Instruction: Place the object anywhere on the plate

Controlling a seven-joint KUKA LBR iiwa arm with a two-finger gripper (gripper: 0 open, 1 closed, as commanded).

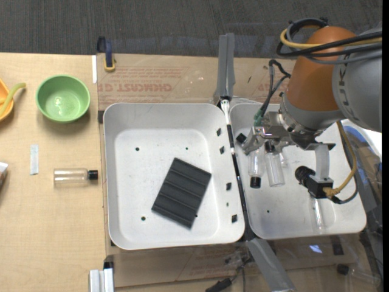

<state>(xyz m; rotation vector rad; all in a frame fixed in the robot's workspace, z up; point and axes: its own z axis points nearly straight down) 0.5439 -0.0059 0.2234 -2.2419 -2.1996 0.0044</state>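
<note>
A dark ridged rectangular plate [182, 193] lies tilted in the left white bin [121, 126]. My gripper [265, 174] hangs over the left part of the right bin [346, 221], beneath the orange wrist band. Its two translucent fingers [276, 169] point down and stand apart, open, with nothing visible between them. A small clear tube-like object [319, 214] lies on the right bin's floor, down and to the right of the gripper and apart from it. A black fitting on a yellow cable [310, 181] sits between that object and the fingers.
On the bench to the left of the bins stand a green bowl [63, 98] and a clear bottle with a black cap [74, 175] lying on its side. A small white strip [34, 160] and an orange item [3, 102] sit at the far left. A metal divider [226, 66] runs between the bins.
</note>
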